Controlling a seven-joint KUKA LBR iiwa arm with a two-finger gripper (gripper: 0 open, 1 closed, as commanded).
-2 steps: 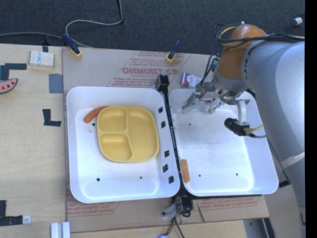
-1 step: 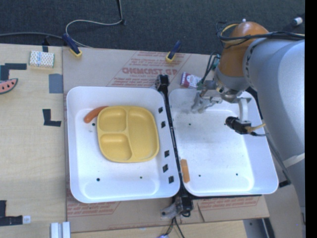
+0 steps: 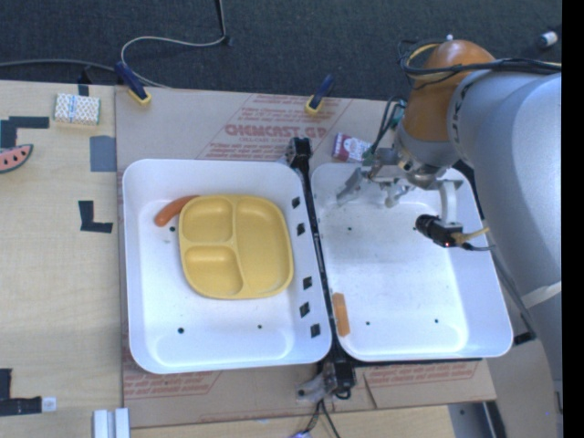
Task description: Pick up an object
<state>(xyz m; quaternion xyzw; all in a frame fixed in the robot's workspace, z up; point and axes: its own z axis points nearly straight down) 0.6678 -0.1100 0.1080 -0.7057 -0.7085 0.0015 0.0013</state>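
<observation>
My gripper point(image 3: 370, 193) hangs over the far left part of the right bin point(image 3: 411, 281), its two grey fingers spread open with nothing between them. A small orange stick point(image 3: 340, 314) lies against the right bin's left wall, near the front, well away from the gripper. In the left bin point(image 3: 146, 272) sits a yellow divided plate point(image 3: 235, 246). An orange sausage-shaped piece point(image 3: 172, 211) pokes out from under the plate's far left edge.
A small red and white packet point(image 3: 349, 146) lies on the cardboard just behind the bins. Two yellow and blue clips point(image 3: 133, 83) point(image 3: 319, 97) hold the cardboard's far edge. A patterned block point(image 3: 77, 109) and a watermelon slice point(image 3: 15, 158) lie on the bench at left.
</observation>
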